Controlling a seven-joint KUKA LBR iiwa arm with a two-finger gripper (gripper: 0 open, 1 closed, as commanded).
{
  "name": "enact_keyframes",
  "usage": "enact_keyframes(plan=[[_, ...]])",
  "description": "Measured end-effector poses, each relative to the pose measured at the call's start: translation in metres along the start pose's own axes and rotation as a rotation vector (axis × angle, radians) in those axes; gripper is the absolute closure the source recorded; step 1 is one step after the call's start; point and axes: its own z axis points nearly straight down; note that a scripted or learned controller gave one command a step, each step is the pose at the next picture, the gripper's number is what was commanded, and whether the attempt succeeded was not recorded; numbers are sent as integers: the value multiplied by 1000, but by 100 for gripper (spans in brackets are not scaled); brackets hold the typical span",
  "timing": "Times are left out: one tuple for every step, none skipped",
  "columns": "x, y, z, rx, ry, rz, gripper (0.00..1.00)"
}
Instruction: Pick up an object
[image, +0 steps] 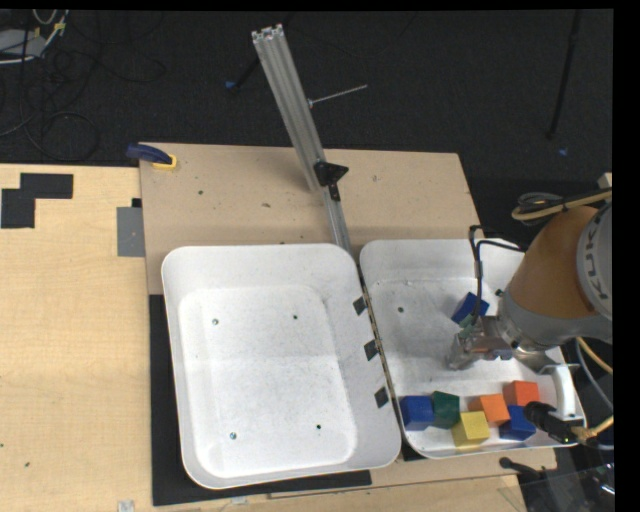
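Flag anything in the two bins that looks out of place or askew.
One blue block sits apart and tilted in the right bin, right by the gripper, while the other blocks huddle along the near edge. Nothing looks spilled or damaged.

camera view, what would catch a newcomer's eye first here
The grey arm with its orange band reaches in from the right, its claw low over the right bin beside a blue block. Coloured blocks cluster along that bin's near edge, beside the left bin.
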Motion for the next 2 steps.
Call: enact_keyframes(plan=[[-2,2,-42,-5,-2,-5,100],[-3,-7,-92,-6,-3,-9,100]])
